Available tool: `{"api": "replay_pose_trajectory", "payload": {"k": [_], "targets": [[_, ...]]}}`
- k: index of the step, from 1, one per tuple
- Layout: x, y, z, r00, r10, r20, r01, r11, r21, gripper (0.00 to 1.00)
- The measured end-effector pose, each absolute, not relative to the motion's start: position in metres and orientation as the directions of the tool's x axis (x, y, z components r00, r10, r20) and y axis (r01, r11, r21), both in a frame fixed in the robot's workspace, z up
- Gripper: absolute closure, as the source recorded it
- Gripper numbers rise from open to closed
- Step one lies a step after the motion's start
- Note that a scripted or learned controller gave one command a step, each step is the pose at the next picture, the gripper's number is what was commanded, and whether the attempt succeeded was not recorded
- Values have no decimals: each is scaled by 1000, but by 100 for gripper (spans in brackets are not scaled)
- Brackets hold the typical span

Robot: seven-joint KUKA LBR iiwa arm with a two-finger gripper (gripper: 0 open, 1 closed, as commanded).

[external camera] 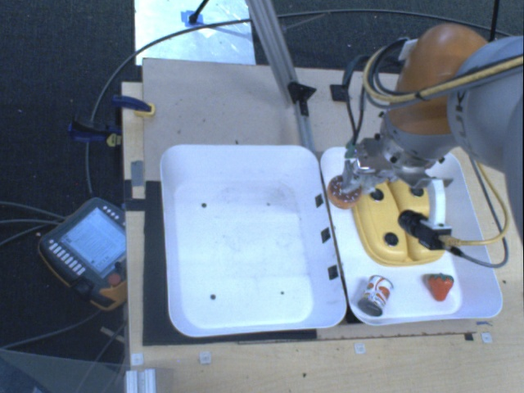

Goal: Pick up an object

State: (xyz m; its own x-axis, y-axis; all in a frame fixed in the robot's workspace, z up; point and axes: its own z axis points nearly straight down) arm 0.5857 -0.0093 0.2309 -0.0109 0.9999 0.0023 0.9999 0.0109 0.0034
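Can (376, 295) + strawberry (440, 286) at front of right bin (483, 219) — arm bent low, claw (350, 180) over donut (343, 192); grip state unclear.

Grey arm bent low, gripper (352, 180) pointing down — wrist orange-banded

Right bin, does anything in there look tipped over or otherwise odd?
The small can lies on its side near the front wall of the right bin, open end facing outward. The strawberry and the yellow tray look ordinary.

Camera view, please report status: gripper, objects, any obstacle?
Gripper low in right bin, over doughnut. Yellow tray, can, strawberry lie loose. Nothing seen between the fingers.
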Motion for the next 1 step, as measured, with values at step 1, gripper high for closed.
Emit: {"api": "replay_pose_trajectory", "payload": {"k": [1], "targets": [[604,45,238,-11,1000,3,1000,11,4,100]]}}
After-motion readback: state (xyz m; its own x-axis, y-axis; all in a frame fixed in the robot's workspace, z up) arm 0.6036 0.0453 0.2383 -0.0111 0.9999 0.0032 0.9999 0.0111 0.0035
